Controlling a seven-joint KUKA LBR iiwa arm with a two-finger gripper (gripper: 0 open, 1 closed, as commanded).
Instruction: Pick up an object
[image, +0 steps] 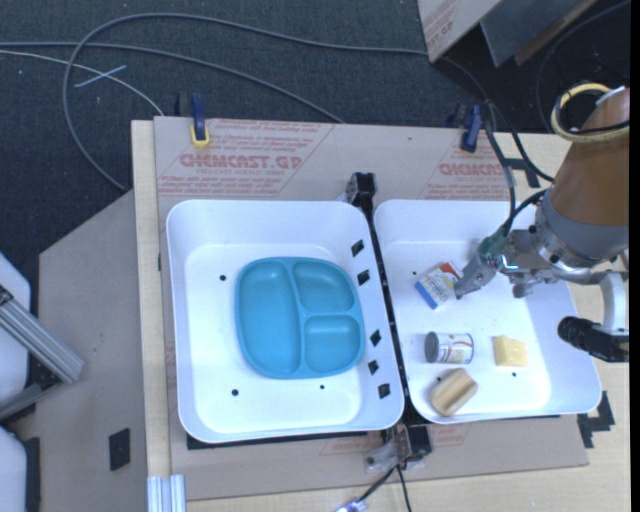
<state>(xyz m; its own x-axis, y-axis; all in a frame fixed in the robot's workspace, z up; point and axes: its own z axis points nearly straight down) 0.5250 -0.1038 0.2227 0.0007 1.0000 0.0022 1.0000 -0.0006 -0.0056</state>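
Gripper (478, 275) hangs low over the right bin (570, 400), its tip at the right edge of a small blue-and-red packet (436, 283) — finger state: cannot tell. Packet lies just left of the tip, long axis slanting up to the right. Small can (449, 347), yellow block (510, 350) and tan piece (452, 391) sit nearer the front rim. Blue divided tray (298, 316) rests in the left bin (190, 300).

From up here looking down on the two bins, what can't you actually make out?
- Gripper: blurred and small in the camera view; whether it grips anything cannot be told.
- Small packet beside it: print too small to read, one end hidden by the gripper.
- Small can: label unreadable.
- Arm: upper part cut off by the right edge.
- Blue tray: its underside is hidden.
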